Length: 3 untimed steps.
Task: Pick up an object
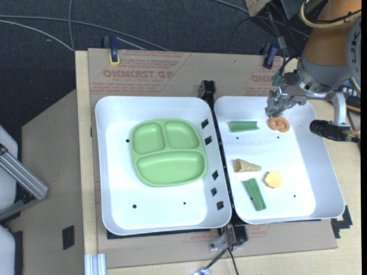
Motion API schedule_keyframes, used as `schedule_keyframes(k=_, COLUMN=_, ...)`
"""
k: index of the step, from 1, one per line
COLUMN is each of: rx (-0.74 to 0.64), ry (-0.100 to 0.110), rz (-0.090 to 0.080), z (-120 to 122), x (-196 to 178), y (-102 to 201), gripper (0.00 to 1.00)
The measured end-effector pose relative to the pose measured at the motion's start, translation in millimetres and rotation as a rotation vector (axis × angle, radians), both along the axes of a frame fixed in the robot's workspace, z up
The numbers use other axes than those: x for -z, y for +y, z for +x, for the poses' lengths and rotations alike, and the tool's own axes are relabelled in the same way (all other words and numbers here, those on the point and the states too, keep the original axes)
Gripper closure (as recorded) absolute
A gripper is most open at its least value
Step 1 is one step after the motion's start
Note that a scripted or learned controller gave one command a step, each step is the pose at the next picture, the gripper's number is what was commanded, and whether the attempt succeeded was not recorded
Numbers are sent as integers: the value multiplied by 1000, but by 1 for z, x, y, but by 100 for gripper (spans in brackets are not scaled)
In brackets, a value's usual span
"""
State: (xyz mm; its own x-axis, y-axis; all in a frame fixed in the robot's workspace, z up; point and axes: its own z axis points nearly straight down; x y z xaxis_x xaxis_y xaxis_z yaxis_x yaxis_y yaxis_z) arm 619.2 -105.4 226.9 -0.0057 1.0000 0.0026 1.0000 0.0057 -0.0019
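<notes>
Board, left print: the brown cardboard sheet (172, 67) under the two bins carried red lettering that read "CHEMCAST GP", with a line of smaller red print below it too small to read.
Board, right print: a second red print of the same sort stood near the bench's far right, partly hidden by the arm; its letters could not be made out.
Other surfaces: no readable marks were seen.

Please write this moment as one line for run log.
gripper: above orange ring, right bin | grasp: not seen | green tray: left bin
</notes>
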Motion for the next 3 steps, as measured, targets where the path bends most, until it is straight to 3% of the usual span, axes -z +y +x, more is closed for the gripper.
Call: schedule_keyframes(k=3, rx=-1, ry=-1, rz=1, z=-5, x=-10, y=155, gripper=100)
